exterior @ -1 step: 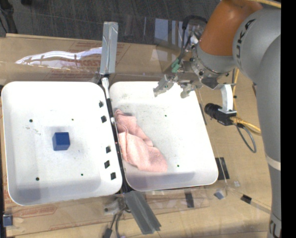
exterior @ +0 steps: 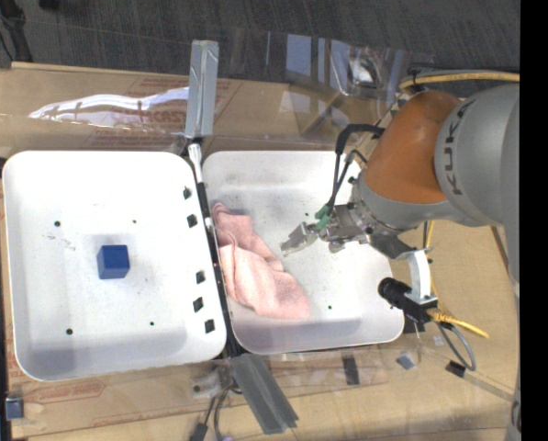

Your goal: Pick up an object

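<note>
A crumpled pink cloth (exterior: 253,269) lies against the left wall of the right bin (exterior: 283,175). A small blue cube (exterior: 114,261) rests on the floor of the left bin (exterior: 35,191). My gripper (exterior: 299,238) hangs low over the middle of the right bin, just right of the cloth's upper part, reaching in from the right. Its fingers point left toward the cloth, and nothing shows between them. The grey arm with its orange band (exterior: 407,154) covers the right bin's far right corner.
The bins stand side by side on a cardboard-covered bench, with a row of black clips (exterior: 200,265) along the divide between them. Clear plastic film (exterior: 117,110) lies behind the left bin. Cables (exterior: 448,324) trail off the right bin's near right corner.
</note>
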`<state>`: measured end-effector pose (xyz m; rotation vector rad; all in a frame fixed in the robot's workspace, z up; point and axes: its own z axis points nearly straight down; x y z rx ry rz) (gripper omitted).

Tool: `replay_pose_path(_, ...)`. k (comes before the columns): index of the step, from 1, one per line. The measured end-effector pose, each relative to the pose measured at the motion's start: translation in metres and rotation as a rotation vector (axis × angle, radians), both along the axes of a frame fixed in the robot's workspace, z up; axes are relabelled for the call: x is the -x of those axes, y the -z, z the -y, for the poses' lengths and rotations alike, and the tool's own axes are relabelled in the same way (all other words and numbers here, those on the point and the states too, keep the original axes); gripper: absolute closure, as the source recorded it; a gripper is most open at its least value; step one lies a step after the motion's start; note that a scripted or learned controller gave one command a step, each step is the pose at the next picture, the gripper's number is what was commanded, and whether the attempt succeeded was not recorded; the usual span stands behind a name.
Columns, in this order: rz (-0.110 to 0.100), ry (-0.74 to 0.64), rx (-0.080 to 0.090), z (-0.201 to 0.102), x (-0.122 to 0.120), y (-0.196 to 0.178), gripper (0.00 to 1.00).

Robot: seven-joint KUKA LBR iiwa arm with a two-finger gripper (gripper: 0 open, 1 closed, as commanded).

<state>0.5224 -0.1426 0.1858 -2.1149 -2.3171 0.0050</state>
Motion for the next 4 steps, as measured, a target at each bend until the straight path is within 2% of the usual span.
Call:
replay_pose_path(1, 0.004, -0.147, -0.001, 0.005, 0.009, 0.094, 0.00)
replay_pose_path(2, 0.005, -0.226, 0.001, -0.035, -0.050, 0.093, 0.00)
replay_pose_path(3, 0.004, -0.305, 0.001, -0.043, -0.001, 0.094, 0.00)
replay_pose_path(4, 0.004, -0.309, 0.001, -0.043, -0.002, 0.084, 1.00)
